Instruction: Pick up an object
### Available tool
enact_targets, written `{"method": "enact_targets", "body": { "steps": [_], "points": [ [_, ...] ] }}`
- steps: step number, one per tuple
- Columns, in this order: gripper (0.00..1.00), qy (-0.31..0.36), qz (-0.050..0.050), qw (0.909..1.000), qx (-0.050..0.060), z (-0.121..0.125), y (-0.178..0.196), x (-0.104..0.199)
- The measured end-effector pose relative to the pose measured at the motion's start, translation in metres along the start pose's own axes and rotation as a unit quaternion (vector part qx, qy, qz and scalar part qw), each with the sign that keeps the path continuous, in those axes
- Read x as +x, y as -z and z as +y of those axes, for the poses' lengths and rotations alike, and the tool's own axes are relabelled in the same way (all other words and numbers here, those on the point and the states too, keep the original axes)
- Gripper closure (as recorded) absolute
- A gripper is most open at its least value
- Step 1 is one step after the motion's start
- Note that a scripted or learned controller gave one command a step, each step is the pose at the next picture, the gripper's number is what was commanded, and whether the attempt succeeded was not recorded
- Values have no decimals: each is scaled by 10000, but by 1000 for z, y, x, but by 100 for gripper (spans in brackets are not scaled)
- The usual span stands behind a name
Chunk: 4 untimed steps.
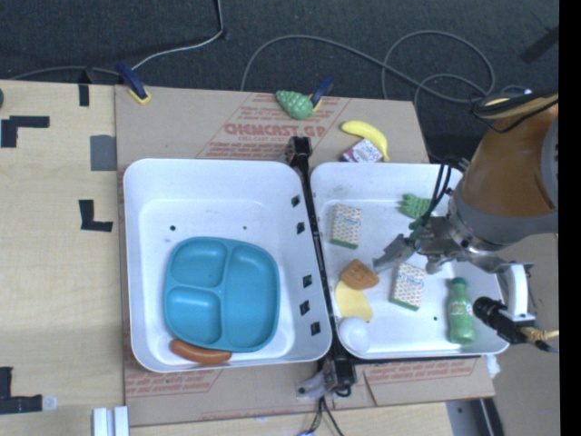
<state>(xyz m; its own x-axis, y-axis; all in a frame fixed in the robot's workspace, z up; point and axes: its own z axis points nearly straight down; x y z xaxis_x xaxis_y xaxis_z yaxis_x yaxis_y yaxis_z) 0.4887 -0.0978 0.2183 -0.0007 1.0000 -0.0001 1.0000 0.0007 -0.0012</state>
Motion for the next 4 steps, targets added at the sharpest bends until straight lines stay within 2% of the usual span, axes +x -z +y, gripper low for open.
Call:
{"method": "enact_targets", "body": {
  "steps": [1, 2, 3, 4],
  "points": [
    [0, -4, -13, 10000, -78, 41, -118, -28],
    [0, 10, -1, 10000, -34, 116, -132, 5],
    [0, -1, -9, 10000, -27, 64, -132, 2],
    [100, 0, -10, 10000, -27, 64, -123, 2]
  ]
}}
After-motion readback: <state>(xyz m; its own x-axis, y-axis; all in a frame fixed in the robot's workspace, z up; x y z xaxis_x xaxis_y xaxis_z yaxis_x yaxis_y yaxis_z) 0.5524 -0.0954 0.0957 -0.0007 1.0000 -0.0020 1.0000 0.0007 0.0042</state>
